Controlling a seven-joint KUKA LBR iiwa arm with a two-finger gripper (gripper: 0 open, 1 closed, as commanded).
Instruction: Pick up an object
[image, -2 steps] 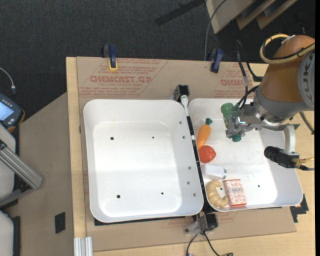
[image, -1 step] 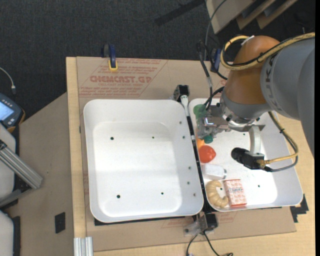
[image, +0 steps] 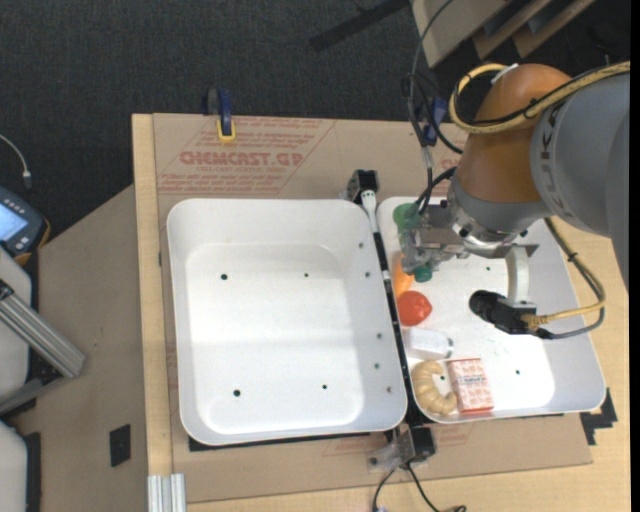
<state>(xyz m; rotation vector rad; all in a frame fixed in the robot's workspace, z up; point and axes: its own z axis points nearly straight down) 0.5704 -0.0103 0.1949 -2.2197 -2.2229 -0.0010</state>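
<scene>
The gripper (image: 422, 252) hangs low over the far left corner of the right bin (image: 560, 385). Whether its fingers are open or closed I cannot tell, since the wrist and its metal mount cover them from above. Just under and beside it lie a green object (image: 407, 216), partly hidden, and an orange piece (image: 402, 279) against the bin's left wall; a red, roundish object (image: 415, 308) sits just nearer the camera.

This looks like the reach-and-descend step, with nothing visibly held. The next move calls for closing on one piece and lifting straight up, clear of the wall.

The orange piece seems to run along the wall, far to near; the red one shows no clear long axis. Further out lie a small white block (image: 431, 345), a pretzel-like ring (image: 433, 388) and a red-printed packet (image: 470, 386), then the left bin (image: 190, 225) and the cardboard-covered tabletop (image: 160, 160).
</scene>
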